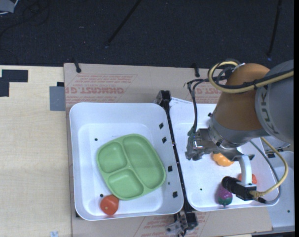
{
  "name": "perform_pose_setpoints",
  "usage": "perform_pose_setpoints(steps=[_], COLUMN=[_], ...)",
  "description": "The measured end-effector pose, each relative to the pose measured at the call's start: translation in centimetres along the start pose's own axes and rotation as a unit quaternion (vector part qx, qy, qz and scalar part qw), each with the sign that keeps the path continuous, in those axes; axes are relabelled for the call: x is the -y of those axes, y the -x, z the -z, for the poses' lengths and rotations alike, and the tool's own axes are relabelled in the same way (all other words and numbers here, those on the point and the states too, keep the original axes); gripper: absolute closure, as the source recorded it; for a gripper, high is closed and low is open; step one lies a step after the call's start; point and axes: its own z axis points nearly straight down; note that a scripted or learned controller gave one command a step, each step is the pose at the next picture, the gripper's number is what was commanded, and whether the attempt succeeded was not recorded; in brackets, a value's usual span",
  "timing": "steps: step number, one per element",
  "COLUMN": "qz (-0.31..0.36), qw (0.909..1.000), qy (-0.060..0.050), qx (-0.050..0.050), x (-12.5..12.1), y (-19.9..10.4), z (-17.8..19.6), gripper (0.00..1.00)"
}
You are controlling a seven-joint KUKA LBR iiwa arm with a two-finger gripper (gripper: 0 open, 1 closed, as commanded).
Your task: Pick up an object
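Two white bins (75, 132) are seen; beside the orange toy (221, 159), nothing is yet grasped by the gripper (195, 151), finger state unclear.

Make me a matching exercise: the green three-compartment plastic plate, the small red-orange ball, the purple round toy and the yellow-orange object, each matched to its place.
Things:
1. green three-compartment plastic plate
2. small red-orange ball
3. purple round toy
4. yellow-orange object

Places:
A. near edge of the right white bin
B. middle of the left white bin
C. right bin, partly under the arm's wrist
D. near corner of the left bin, beside the plate

Pairs: 1-B, 2-D, 3-A, 4-C
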Motion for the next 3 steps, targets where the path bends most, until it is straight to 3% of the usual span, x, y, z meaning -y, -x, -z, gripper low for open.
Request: perform_pose_setpoints(steps=[1,2,3], qz=[0.001,0.001,-0.001], qw=[1.0,1.0,1.0], qy=[-0.001,0.0,0.0], qx=[0.0,0.0,0.001], x=[-0.4,-0.5,-0.5], y=[-5.8,-11.6,-11.3], z=[-0.5,1.4,1.3], gripper=[1.0,1.0,0.0])
